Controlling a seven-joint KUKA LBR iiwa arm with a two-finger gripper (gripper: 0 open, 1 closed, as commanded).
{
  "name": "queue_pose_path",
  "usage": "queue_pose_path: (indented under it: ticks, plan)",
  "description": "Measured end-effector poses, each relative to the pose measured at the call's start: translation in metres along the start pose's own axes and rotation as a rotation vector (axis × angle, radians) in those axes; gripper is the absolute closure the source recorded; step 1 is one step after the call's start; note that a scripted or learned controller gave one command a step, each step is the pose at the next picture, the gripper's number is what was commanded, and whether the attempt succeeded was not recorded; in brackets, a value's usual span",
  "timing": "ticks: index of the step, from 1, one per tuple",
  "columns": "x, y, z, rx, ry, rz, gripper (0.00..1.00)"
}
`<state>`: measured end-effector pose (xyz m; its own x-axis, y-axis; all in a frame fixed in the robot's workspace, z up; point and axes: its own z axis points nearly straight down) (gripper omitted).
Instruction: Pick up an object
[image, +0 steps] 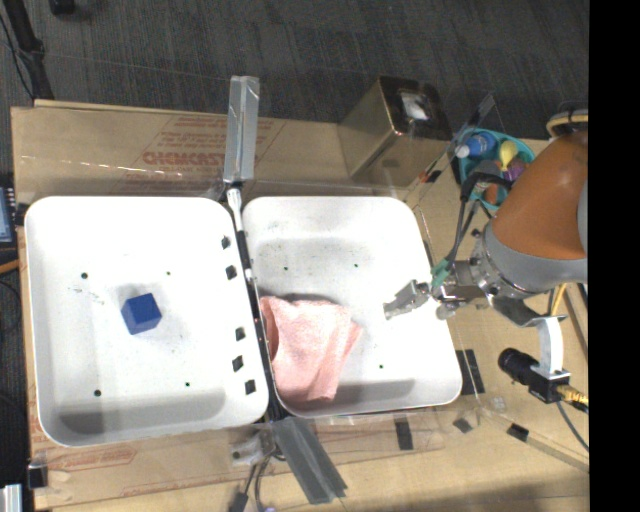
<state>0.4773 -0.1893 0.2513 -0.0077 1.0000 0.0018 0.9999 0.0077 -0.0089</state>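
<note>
Worktop (120, 130): brown board surface carrying two shallow white bins side by side, with a grey divider bar at their shared edge.
Arm (540, 215): grey with an orange band, reaching in from the right edge of the worktop and over the right rim of the right bin.
Left bin (60, 400): sits toward the worktop's left edge, holding one small item.
Right bin (330, 215): sits toward the worktop's right edge, holding the cloth.
Pink cloth (308, 345): crumpled, lying against the right bin's left wall and running down toward its front edge.
Blue cube (142, 312): sits on the floor of the left bin, left of its middle, well apart from the arm.
Fingers (405, 299): hanging over the right half of the right bin, near the cloth but apart from it; too small and blurred to tell how far open they are, and nothing can be made out between them.
Progress: by my reading, no pick is done yet; both candidate objects lie in their bins. Reaching one, closing on it and lifting all remain, the cloth being the nearer choice.
</note>
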Motion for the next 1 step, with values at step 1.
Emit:
queue_pose_path:
  ticks: [1]
  plan:
    - [-0.0209,0.0474,0.0454,-0.001,-0.002,-0.040,0.00]
